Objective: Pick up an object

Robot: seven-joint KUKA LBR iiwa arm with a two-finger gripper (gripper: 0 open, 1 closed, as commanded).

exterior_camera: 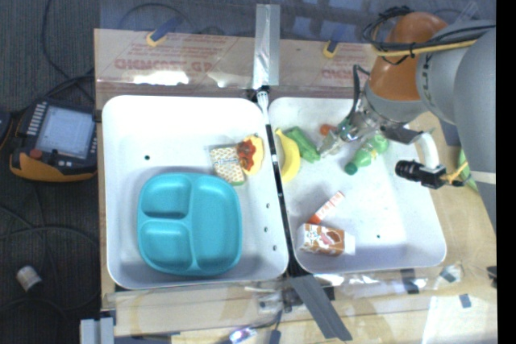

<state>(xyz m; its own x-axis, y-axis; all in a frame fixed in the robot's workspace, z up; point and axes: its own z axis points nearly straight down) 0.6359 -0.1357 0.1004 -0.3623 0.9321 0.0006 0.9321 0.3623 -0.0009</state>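
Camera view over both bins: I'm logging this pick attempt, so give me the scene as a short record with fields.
left bin: shallow white bin holding a teal three-compartment plastic tray and a small pile of toy food pieces
right bin: shallow white bin holding a yellow toy banana, a green toy vegetable, a green bottle, a red-and-white tube and an orange-brown carton
gripper: two-finger gripper low over the right bin's far side, near the green bottle
held object: cannot tell

Grey arm (472, 105), orange wrist band (405, 52)
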